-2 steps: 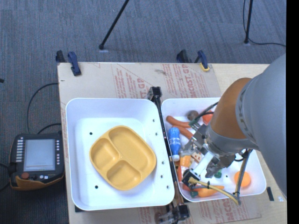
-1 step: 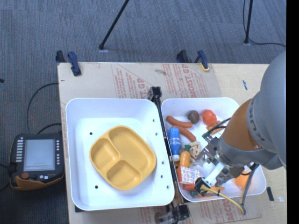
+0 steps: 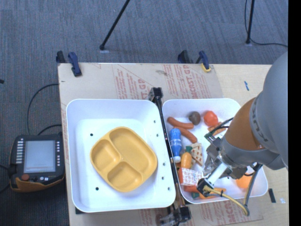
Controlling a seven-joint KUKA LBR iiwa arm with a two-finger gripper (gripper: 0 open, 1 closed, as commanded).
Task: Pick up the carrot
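Camera view, end effector [image 3: 208, 169] over right bin [image 3: 225, 102], carrot [image 3: 186, 160] beside

Grey-blue carpet [image 3: 47, 22] covers the floor, and two dark stand legs [image 3: 117, 20] cross it at the top. Printed cardboard tops the table [image 3: 122, 79] — blue clamps [image 3: 74, 62] grip its far edge. A control pendant [image 3: 37, 161] lies left.

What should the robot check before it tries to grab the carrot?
1. Carrot in sight: ok. The carrot lies in the right bin, near its left wall.
2. Gripper over the carrot: not ok. The gripper sits further toward the view's right.
3. Room around the carrot: not ok. The blue bottle and red-and-white packet crowd it.
4. Gripper carrying nothing: cannot tell.
5. Yellow plate out of the way: ok. It is in the left bin.
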